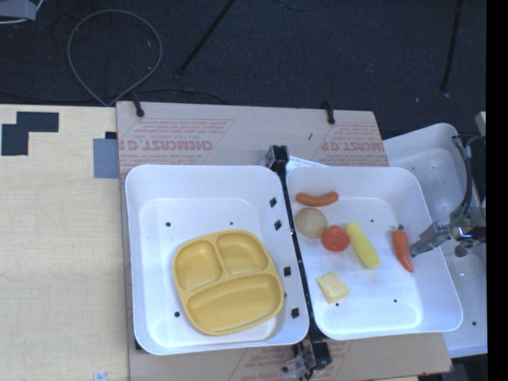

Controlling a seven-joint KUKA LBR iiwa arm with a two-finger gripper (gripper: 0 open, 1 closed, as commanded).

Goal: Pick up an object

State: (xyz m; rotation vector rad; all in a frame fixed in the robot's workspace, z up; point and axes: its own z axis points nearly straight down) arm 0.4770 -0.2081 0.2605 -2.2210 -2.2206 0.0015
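- The carrot (402,250) lies in the right bin (432,308), close to its right wall, long axis running near to far with a slight tilt.
- The gripper (418,248) sits at the right edge of that bin, its metal tip just beside the carrot's right flank; whether they touch cannot be told.
- Nothing is seen between the fingers, and their spread cannot be told at this size.
- Left of the carrot, apart from it, a yellow corn cob (363,244) lies slanted.
- A red tomato (335,238) rests just left of the cob, about touching it.
- A pale round onion-like ball (310,223) sits just left and slightly farther than the tomato, near the wall between the bins.
- A sausage (317,199) lies crosswise at the far side of the right bin, beyond the ball.
- A pale yellow cheese block (332,286) lies nearer the camera, below the tomato, well apart from the carrot.
- The left bin (151,213) holds a yellow divided plate (228,281) with three compartments, sitting toward the near right part of that bin.
- Both bins rest on a cardboard sheet (206,137) with red printing, on the wooden bench (55,252).
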